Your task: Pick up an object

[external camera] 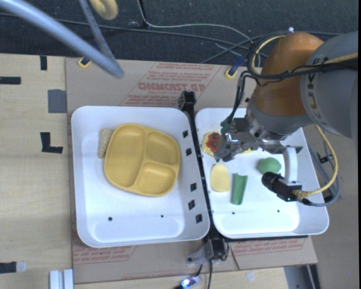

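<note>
Glossy yellow compartment plate [142, 159], rough tan sponge [104, 142], green wedge [238, 188]; claw [224, 148] state unclear

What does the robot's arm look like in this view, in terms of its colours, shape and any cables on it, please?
The arm is bulky and rounded, with a grey shell and a glossy orange band above the wrist. A yellow cable loops around its lower side, and thin black cables run along the wrist. The gripper is a dark metal assembly, and a black cylindrical part projects beneath it.
</note>
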Controlling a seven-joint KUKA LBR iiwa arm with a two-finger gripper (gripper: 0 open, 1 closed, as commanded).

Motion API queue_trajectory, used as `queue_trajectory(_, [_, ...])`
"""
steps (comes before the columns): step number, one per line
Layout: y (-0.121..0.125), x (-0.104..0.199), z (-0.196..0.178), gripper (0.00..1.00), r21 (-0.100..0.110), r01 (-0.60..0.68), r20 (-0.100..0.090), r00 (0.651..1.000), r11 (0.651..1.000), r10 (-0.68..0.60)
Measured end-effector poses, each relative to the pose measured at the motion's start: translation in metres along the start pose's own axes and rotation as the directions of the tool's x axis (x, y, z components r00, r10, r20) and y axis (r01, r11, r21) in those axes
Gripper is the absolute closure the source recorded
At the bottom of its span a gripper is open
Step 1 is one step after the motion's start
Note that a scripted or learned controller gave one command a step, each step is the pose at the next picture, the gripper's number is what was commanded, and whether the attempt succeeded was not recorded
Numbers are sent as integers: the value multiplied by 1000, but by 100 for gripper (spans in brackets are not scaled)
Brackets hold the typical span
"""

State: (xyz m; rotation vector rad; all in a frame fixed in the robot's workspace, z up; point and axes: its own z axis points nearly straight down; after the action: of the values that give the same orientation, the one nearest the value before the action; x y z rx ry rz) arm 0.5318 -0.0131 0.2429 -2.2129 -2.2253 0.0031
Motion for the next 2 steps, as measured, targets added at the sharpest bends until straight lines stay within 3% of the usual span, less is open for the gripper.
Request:
queue_trajectory(1, [19, 49, 10, 100, -2, 1, 0, 1000, 1000, -1])
queue_trajectory(2, [20, 95, 20, 100, 0, 0, 1, 1000, 1000, 0])
